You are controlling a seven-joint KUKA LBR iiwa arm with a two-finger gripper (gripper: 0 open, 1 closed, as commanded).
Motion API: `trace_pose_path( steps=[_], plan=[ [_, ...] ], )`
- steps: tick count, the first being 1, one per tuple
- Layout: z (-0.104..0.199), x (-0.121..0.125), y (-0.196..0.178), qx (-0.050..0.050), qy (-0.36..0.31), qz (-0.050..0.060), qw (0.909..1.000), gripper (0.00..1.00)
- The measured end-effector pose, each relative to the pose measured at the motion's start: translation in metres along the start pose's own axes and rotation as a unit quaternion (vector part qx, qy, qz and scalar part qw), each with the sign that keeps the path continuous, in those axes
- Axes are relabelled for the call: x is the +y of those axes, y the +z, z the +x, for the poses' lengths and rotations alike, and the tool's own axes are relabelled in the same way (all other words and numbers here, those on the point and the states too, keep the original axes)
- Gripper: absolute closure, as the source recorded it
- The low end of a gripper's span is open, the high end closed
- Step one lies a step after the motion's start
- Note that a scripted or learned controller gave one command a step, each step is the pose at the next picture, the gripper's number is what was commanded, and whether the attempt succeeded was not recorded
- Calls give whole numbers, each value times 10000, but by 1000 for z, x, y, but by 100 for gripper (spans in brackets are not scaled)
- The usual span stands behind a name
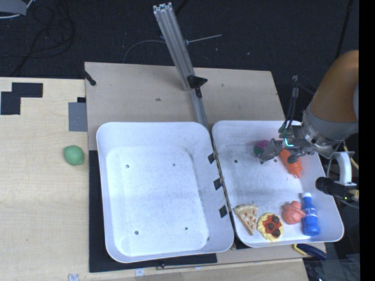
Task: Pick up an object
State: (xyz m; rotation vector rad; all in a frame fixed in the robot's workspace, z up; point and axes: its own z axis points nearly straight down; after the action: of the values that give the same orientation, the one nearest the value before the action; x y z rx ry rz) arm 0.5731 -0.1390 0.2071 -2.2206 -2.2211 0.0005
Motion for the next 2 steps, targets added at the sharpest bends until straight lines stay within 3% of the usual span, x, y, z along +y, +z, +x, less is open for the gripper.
trace_pose_path(
  steps=[1, 2],
  plan=[
    [0, 0, 0, 0, 0, 0, 10000, 0],
    [4, -9, 47, 2, -3, 20, 10000, 0]
  ],
)
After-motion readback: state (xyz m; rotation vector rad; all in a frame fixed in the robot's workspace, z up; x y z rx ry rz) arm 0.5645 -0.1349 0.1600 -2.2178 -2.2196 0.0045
